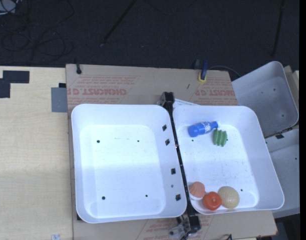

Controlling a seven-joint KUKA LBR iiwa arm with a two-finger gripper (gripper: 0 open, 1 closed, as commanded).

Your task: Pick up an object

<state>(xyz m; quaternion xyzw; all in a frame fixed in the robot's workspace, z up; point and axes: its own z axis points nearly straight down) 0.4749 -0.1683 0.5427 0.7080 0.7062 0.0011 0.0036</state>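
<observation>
The right bin (253, 134) holds several small objects. A blue bottle (202, 128) lies on its side near the bin's back, and a green ridged piece (220, 137) lies just to its right. At the bin's front corner sit a pale pink round piece (197, 189), a red tomato-like ball (212, 201) and a beige round ball (229, 197), close together and touching.
The left bin (82, 134) sits beside the right one, joined by a black divider strip with clips (173, 154). Both rest on a cardboard sheet (122, 86) on the wooden bench. A grey panel (265, 94) stands at the right.
</observation>
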